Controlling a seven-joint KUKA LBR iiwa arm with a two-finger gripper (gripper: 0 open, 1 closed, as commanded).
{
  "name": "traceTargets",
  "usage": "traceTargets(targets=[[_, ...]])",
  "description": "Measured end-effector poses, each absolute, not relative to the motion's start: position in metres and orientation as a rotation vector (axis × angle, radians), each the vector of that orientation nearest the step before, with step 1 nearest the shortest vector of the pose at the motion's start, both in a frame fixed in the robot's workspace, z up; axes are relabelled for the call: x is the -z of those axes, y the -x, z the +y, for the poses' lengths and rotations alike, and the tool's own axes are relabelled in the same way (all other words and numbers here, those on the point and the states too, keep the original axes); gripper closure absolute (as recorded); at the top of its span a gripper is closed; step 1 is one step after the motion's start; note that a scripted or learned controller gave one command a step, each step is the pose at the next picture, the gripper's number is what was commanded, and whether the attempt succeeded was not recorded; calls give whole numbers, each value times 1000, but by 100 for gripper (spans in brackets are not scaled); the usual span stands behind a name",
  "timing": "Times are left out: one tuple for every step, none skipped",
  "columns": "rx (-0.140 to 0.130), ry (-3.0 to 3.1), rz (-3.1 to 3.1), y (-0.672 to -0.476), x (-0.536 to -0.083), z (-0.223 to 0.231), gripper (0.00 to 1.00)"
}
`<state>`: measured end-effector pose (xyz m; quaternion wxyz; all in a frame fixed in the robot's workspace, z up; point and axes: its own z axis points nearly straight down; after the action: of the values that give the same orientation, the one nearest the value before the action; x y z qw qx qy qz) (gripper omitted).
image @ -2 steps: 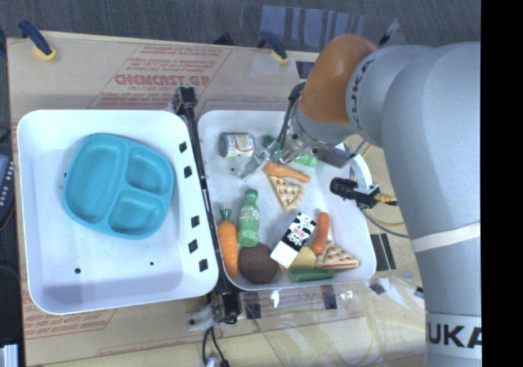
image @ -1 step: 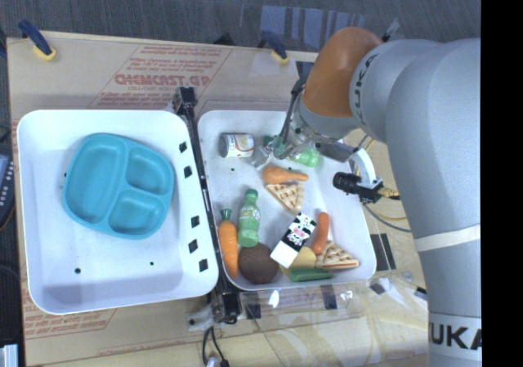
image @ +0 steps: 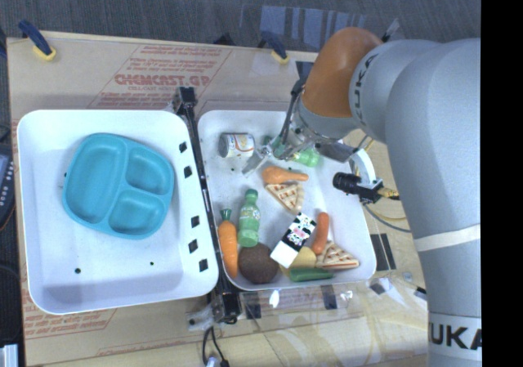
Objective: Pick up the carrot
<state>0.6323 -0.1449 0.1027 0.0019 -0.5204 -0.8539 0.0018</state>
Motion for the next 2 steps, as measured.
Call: traceTargets(targets=[[-3,1568,-2715,-574,-91,-141,0],[-7,1554,-2724,-576,-102,-141,100]])
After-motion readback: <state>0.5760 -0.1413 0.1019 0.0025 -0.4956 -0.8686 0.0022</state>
